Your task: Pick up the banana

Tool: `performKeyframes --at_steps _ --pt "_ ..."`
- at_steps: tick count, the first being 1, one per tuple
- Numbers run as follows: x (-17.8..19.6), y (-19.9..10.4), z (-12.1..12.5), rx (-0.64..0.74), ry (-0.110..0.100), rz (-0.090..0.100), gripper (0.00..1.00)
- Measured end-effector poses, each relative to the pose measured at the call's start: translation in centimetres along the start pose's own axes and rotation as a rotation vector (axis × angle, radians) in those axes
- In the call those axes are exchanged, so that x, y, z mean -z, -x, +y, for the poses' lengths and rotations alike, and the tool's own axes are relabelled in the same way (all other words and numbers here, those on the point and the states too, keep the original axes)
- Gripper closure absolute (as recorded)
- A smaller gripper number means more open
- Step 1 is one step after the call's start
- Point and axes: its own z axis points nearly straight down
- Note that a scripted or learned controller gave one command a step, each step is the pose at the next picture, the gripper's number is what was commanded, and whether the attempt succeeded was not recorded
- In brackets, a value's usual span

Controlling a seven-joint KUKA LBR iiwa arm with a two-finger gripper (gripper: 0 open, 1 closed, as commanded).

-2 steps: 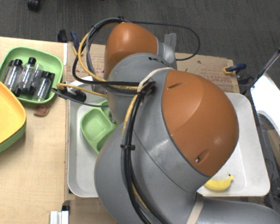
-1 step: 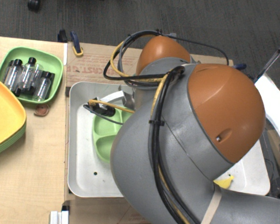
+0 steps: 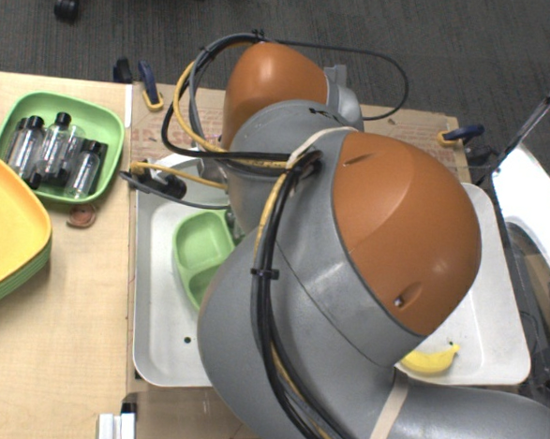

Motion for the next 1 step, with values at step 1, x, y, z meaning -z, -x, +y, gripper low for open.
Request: performKeyframes --at_steps 1 --pt "-0.05 4.35 8.23 0.008 0.001 -0.004 1.0"
